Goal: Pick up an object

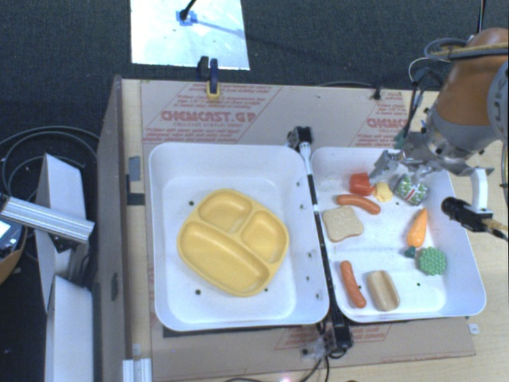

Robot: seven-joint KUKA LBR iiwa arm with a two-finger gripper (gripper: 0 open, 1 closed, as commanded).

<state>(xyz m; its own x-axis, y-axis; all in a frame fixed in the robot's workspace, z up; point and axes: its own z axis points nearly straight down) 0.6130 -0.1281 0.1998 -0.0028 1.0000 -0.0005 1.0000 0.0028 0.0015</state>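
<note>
The right bin [461,293] holds several toy foods. A red tomato piece [360,184], a small yellow piece [384,191] and a green-and-white item [411,189] lie at its far side. Nearer are a red sausage [358,204], a bread slice [343,224], an orange carrot [417,228], a green broccoli [430,260], a second sausage [352,283] and a bun [382,290]. My gripper [400,168] hangs low over the far part of this bin, just above the yellow piece and the green-and-white item. I see nothing lifted in it.
The left bin [171,181] holds a yellow divided plate [232,241]. A black clamp bar [312,189] runs between the two bins. The grey arm with its orange band [469,86] comes in from the upper right. Cardboard [238,110] lies under the bins.
</note>
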